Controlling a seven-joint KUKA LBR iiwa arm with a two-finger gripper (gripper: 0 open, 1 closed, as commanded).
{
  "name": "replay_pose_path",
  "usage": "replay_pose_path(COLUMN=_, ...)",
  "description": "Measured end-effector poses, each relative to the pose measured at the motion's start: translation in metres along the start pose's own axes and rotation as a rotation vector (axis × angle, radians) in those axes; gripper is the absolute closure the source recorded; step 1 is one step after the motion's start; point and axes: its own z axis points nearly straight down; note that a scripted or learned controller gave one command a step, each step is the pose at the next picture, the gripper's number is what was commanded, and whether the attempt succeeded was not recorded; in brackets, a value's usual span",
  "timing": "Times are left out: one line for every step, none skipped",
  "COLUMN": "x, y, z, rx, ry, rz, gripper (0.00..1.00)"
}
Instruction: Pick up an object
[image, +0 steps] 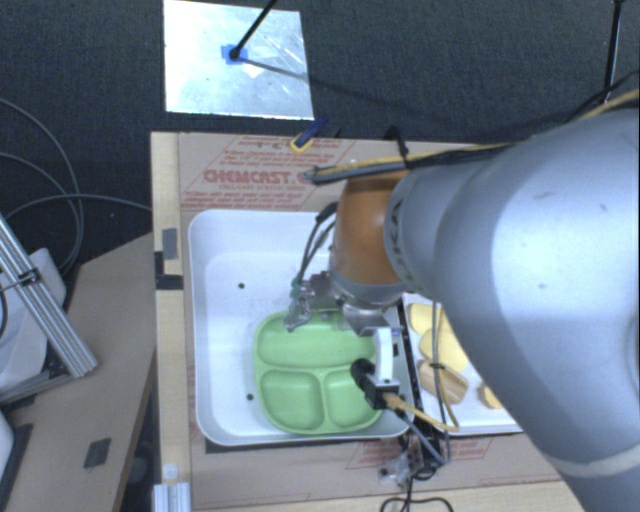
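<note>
A light green divided plate (300, 385) with three compartments lies in the left white bin (215, 300), toward its near right corner. My gripper (335, 312) hangs low over the plate's far edge, below the orange band (362, 235) of the wrist. The wrist and cables hide the spot where the gripper meets the plate, so I cannot tell whether it touches it. The plate's right edge is partly covered by a black and white fitting (380, 375) on the arm.
The right bin (470, 425) holds pale yellow objects (445, 350), mostly hidden under the large grey arm (530, 290). Bare white floor of the left bin lies to the plate's left and far side. A cardboard sheet (260, 165) lies behind the bins.
</note>
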Motion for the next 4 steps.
replay_pose_path(x=-0.058, y=-0.069, z=-0.088, rx=-0.005, ry=-0.001, rz=0.006, gripper=0.0)
replay_pose_path(x=-0.005, y=-0.062, z=0.002, rx=-0.023, ry=0.0, rz=-0.003, gripper=0.0)
replay_pose_path(x=0.095, y=-0.005, z=0.013, rx=-0.009, ry=-0.002, rz=-0.007, gripper=0.0)
replay_pose_path(x=0.106, y=-0.069, z=-0.039, rx=-0.002, ry=0.001, rz=-0.004, gripper=0.0)
